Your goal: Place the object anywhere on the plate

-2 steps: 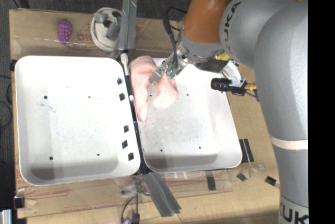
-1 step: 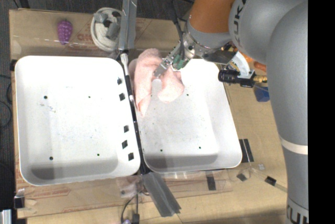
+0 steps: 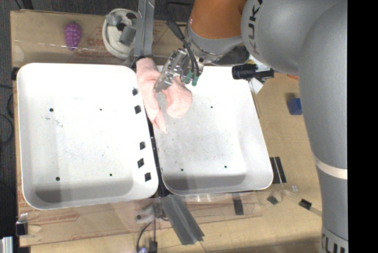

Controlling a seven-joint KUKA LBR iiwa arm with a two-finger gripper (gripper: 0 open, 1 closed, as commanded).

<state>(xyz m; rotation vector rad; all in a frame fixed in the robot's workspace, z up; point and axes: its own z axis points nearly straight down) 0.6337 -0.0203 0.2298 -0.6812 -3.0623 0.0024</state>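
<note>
The gripper hangs over the far left corner of the right bin, its metal fingers pressed into a pink cloth. Whether they are apart or clamped on the cloth I cannot tell; the folds hide the tips.

The cloth is soft, crumpled and limp. It drapes at that same corner of the right bin, one lobe bunched under the gripper and a thinner tail trailing along the bin's left rim.

By my reading, the step in hand is the grasp or the start of the lift. No plate can be made out, so the target is uncertain. The next move calls for a firm pinch on a thick fold, then a straight rise so the tail clears the rim.

The right bin is smooth white plastic, shallow, with rounded corners. To its left sits the left bin, alike in make.
</note>
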